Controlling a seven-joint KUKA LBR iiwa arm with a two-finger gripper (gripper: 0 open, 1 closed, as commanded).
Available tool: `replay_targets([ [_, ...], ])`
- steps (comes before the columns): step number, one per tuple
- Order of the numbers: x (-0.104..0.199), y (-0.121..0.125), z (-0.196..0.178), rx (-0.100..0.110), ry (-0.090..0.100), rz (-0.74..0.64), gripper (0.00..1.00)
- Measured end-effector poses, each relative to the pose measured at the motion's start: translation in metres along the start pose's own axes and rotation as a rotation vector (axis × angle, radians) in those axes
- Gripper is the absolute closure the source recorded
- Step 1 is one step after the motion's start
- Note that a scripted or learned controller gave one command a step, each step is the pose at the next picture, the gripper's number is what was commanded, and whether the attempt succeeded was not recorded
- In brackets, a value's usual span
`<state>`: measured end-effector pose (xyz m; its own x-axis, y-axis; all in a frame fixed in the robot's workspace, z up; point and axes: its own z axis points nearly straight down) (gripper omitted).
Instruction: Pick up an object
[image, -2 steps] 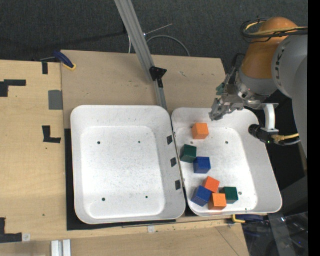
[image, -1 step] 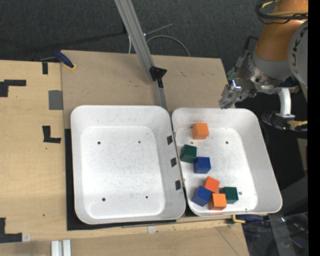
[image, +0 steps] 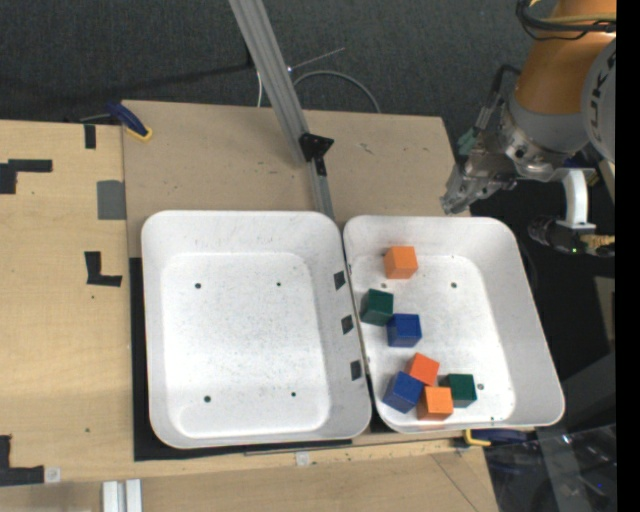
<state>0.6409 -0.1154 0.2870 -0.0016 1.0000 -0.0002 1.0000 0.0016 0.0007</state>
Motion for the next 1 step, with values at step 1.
replay_targets([
  [1,0.0529,-0.0076,0.0082,0.003,0.001,-0.004,1.00],
])
